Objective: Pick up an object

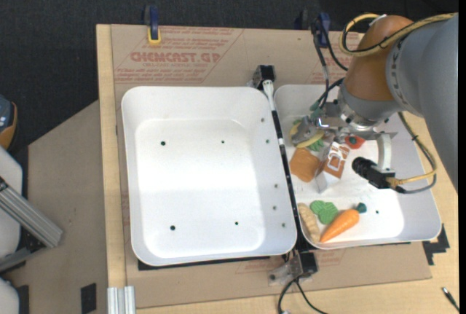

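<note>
Toys sit in the right bin [419, 221], and the left bin [196, 174] beside it shows its bare white floor with a few dark dots. The grey arm [429, 65] with its orange band [375, 61] reaches in from the right and bends down over the back part of the right bin. The tool [325, 132] is low among the toys there, close to the wall between the two bins. It is too small and too mixed up with the toys to say how it is set, so nobody can tell yet if it has hold of anything. Just under it lies a brown block [306, 164], and a small box with red and white on it [336, 161] leans against that block. A yellow and green toy [309, 135] lies right next to the tool on its left side. Nearer the front of the bin lie a green leafy toy [325, 210], an orange carrot [341, 225] and a pale stick-shaped toy [309, 221], well away from the tool. All the toys look like they rest on the bin floor. So the job seems to be at its early part: the arm is down at the pile, but no toy looks lifted. What is left is to grip one toy, most likely one of those near the tool, and raise it clear of the bin.
</note>
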`<state>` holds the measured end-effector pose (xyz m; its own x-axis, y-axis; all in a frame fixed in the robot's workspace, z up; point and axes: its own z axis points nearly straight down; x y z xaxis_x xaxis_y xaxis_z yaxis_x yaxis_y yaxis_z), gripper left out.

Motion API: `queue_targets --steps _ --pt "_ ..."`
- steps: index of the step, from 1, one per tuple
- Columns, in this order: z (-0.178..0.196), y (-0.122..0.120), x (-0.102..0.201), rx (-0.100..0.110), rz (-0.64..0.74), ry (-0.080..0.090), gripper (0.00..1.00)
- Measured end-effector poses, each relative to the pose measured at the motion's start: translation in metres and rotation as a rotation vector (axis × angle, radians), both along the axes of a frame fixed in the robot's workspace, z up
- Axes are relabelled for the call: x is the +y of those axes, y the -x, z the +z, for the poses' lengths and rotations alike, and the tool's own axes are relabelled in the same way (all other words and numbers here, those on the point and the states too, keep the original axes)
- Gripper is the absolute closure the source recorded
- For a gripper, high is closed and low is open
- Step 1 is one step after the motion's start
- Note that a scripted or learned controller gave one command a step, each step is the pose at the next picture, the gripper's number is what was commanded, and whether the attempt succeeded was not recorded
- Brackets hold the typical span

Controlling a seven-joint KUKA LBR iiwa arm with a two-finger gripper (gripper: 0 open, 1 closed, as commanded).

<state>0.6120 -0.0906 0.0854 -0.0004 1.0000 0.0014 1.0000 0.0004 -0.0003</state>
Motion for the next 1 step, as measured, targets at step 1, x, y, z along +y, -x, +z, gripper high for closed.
queue_targets --steps 1 --pt "0.0104 -0.0001 -0.0002 -0.001 0.0 0.001 1.0"
